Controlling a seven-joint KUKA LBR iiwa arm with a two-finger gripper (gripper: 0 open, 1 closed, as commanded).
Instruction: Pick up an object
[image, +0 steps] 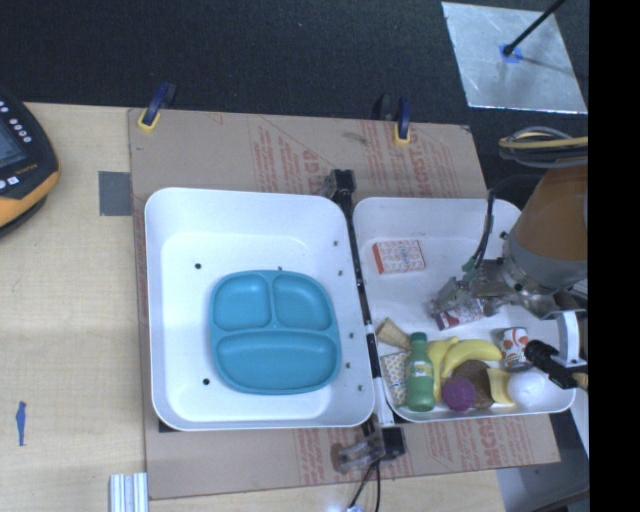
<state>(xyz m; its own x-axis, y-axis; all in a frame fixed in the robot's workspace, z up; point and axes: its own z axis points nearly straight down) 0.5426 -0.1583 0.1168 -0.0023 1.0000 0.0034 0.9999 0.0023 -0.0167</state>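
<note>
Hand (458, 298) low in right bin (440, 215), over red-white packet (462, 316); opening indiscernible.

Robotics lab bench, cardboard sheet (300, 150) clamped down (blue and yellow clips), teach pendant (20, 160) at the edge

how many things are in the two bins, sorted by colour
blue: 1, the plate in the left bin
green: 1, the bottle
yellow: 1, the banana
purple: 1, the ball
white: 1, the round thing
red and white: 1, the flat packet
total: 6 that can be told apart clearly; more small items in the right bin are too cluttered to count
</note>
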